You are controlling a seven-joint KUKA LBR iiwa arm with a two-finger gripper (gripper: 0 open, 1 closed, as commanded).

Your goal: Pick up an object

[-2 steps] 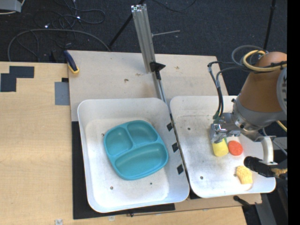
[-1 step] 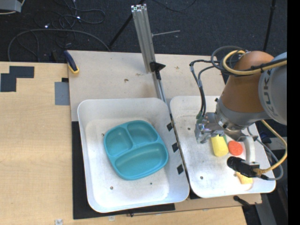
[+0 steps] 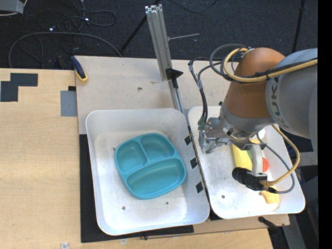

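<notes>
Blue plate (image 3: 150, 165) is sitting untouched while the gripper (image 3: 211, 139) is reaching into the right bin (image 3: 228, 204); jaw state: cannot tell. Next: closing on a yellow item (image 3: 243, 157).

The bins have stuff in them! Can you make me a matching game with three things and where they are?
Things:
1. blue divided plate
2. yellow object
3. aluminium post

Places:
A. right bin
B. standing behind the bins
C. left bin

Pairs: 1-C, 2-A, 3-B
</notes>
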